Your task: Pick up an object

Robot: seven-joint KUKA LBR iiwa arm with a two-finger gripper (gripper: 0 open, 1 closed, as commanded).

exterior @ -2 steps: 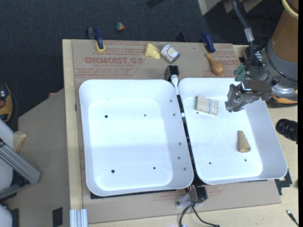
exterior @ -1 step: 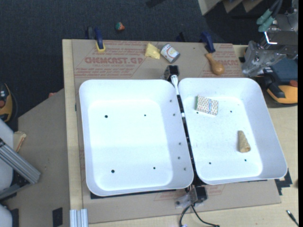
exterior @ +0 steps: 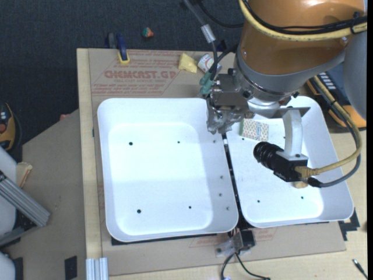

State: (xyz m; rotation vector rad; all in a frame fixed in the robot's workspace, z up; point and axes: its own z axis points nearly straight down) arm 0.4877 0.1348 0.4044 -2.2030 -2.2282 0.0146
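A small flat packet (exterior: 255,129), white with a blue and green pattern, lies in the right bin (exterior: 326,200) near its far left corner, partly hidden under the arm. My gripper (exterior: 220,121) hangs low over the ridge between the two bins, at their far end, just left of the packet. The grey wrist and the orange band (exterior: 297,22) above it cover much of the right bin's far side. I see nothing held in the gripper.
The left bin (exterior: 116,127) lies beside the right one. A black cylinder on a white bracket (exterior: 280,161), fixed to the arm, hangs over the right bin. A yellow scrap (exterior: 187,63) and a blue clamp (exterior: 122,46) sit on the board beyond the bins.
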